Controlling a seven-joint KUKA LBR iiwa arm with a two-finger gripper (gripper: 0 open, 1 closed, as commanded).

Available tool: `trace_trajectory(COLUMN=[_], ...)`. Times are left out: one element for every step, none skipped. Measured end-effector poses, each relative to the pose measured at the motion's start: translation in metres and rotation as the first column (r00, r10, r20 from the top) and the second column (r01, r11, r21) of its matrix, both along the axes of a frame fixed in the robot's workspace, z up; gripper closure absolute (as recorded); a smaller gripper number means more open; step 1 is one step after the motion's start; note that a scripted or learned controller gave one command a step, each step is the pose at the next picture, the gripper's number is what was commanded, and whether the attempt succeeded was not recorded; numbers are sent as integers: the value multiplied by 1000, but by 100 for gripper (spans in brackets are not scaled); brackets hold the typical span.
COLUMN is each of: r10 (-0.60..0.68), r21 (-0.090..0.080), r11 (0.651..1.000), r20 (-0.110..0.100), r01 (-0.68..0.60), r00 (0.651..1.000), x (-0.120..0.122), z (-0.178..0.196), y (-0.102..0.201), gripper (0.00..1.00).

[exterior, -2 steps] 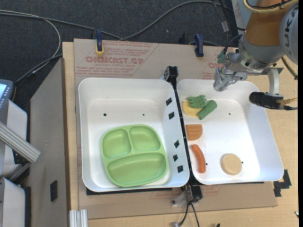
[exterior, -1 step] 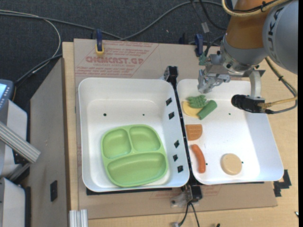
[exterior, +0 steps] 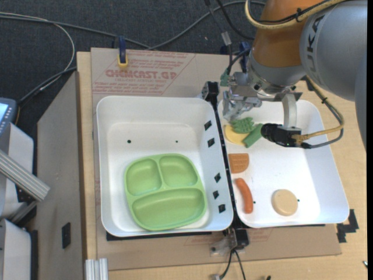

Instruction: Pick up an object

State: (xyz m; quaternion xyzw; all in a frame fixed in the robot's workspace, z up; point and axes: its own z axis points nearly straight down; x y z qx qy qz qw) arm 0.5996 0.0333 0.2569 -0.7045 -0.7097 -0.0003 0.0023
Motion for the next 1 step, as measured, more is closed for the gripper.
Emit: trace_trajectory(r10=[0], r21=[-1], r11=[1000], r20=[0], r01=[0], r00=[1000], x=[-13], z=[-1], y=[51], gripper=[100])
